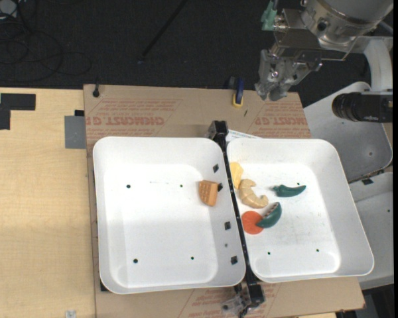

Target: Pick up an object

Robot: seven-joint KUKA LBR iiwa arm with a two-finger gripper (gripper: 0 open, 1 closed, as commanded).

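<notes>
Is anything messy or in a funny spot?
Nothing looks spilled or broken. One orange block sits alone in the left bin, while the other toys bunch against the right bin's left wall.

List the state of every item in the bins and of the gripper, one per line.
orange wedge: lying in the left bin, near the divider.
yellow piece: in the right bin, against the divider.
tan curved piece: lying loose in the right bin.
green pepper: lying loose, apart from the rest.
red disc: lying flat.
teal piece: touching the red disc.
gripper: raised above the bench behind the bins, holding nothing.
</notes>
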